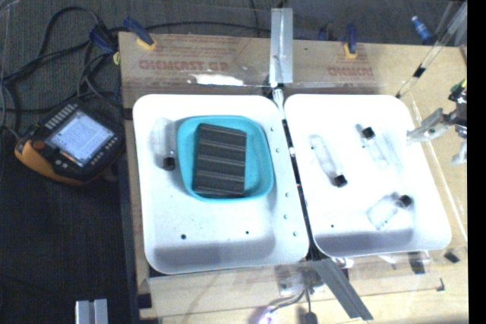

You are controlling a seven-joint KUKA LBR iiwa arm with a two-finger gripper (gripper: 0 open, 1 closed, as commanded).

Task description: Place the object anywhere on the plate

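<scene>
A teal plate [260, 163] lies in the left bin [213, 246]. A dark grey ridged block [220, 159] rests flat on the middle of the plate. A clear vial with a black cap [161, 143] lies just left of the plate, on the bin floor. At the view's right edge, a pale part of my gripper [433, 127] juts over the right bin's far right rim, far from the plate. Nothing shows at its tip.
The right bin [364, 235] holds three clear vials with black caps: one near its left side [327, 160], one at the back [377, 144], one at the front right [387, 210]. A handheld controller [72, 142] lies on the floor to the left.
</scene>
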